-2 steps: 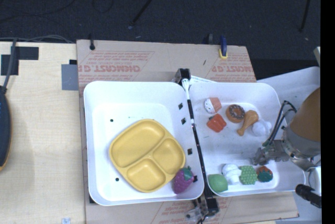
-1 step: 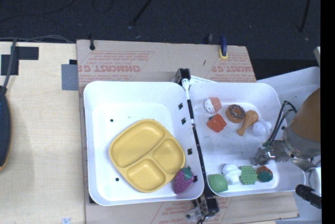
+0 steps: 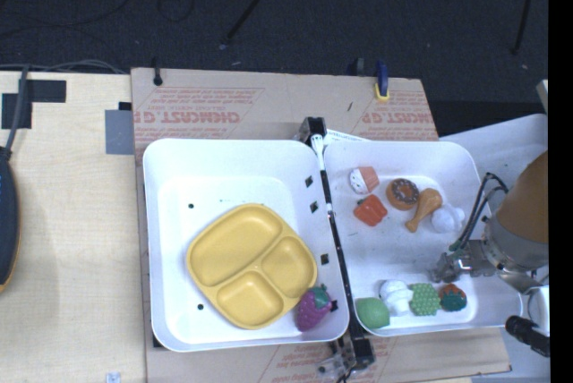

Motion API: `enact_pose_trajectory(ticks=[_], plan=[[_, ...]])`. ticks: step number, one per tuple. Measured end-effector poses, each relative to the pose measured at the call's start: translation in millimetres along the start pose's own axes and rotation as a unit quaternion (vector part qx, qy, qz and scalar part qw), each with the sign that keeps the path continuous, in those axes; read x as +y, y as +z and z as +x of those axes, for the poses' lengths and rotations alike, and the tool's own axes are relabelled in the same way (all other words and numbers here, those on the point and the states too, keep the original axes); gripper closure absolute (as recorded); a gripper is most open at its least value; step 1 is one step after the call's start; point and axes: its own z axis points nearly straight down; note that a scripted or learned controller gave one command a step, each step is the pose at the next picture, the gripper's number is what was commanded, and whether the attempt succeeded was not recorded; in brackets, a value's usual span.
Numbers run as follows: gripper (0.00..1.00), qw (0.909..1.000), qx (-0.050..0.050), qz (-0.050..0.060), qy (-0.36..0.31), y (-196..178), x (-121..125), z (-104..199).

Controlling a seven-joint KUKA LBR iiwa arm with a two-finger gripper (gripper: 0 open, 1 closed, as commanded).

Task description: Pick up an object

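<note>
Gripper (image 3: 450, 266), grip unclear, over right bin (image 3: 407, 156) holding perhaps nine toys.

- A yellow three-compartment plastic plate (image 3: 252, 265) lies flat in the left white bin (image 3: 170, 193), turned at an angle.
- A purple toy grape bunch (image 3: 313, 310) sits just beside the plate's lower right corner.
- In the right white bin (image 3: 466, 159): a small white-and-orange toy (image 3: 363, 180), a red-orange block (image 3: 370, 211), a brown ringed doughnut (image 3: 403, 193) and a tan drumstick (image 3: 423, 208) cluster near the top.
- Along the lower wall sit a green round toy (image 3: 372, 312), a white piece (image 3: 393, 290), a green knobbly piece (image 3: 424, 299) and a red-green toy (image 3: 452, 298).
</note>
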Motion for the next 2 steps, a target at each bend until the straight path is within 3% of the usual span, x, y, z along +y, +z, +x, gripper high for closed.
enact_pose_trajectory(ticks=[2], plan=[[1.0,1.0,0.001,0.002,0.003,0.5,1.0,-1.6]])
